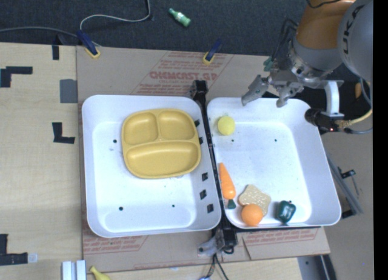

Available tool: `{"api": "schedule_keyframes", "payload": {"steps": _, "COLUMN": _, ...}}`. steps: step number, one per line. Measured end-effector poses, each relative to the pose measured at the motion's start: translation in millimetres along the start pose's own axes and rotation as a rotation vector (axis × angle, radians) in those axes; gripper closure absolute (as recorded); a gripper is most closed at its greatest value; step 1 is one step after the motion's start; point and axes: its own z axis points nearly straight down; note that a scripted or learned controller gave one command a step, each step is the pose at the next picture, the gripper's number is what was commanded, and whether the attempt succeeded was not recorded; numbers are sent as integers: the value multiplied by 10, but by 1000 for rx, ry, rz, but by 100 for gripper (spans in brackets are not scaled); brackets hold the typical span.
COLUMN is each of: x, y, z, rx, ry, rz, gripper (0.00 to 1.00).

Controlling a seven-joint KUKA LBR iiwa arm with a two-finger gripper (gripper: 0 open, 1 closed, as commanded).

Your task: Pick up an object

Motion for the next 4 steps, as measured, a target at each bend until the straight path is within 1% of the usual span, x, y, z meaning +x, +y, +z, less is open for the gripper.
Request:
{"api": "schedule_keyframes", "payload": {"steps": 1, "x": -33, "y": -342, "z": 1555, "rx": 3, "ry": 1, "rz": 2, "gripper": 0}}
{"api": "schedule_keyframes", "payload": {"steps": 2, "x": -25, "y": -697, "z": 1773, "rx": -4, "ry": -1, "rz": 1, "gripper": 0}}
{"api": "schedule_keyframes", "payload": {"steps": 3, "x": -30, "y": -1525, "z": 1774, "rx": -5, "ry": -2, "rz": 4, "gripper": 0}}
{"api": "schedule_keyframes", "payload": {"steps": 4, "x": -33, "y": -1507, "z": 1670, "rx": -10, "ry": -3, "rz": 4, "gripper": 100}}
